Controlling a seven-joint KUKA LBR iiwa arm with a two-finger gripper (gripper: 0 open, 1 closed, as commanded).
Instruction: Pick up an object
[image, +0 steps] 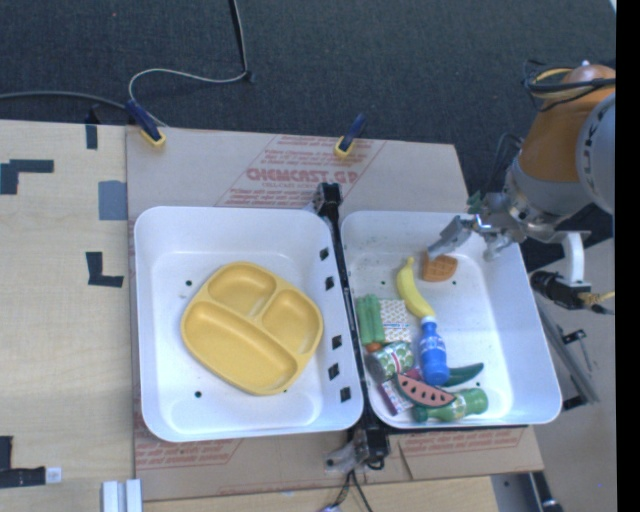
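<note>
- Two fingers of the gripper (470, 238) stand apart above the far end of the right bin (520, 300), with nothing between them.
- Orange piece of toy food (439, 267): just beside the nearer fingertip, on the bin floor.
- Banana (411, 288): next to the orange piece, on its side away from the fingers.
- Yellow divided plate (252, 326): in the left bin (160, 300), well apart from the fingers.
</note>
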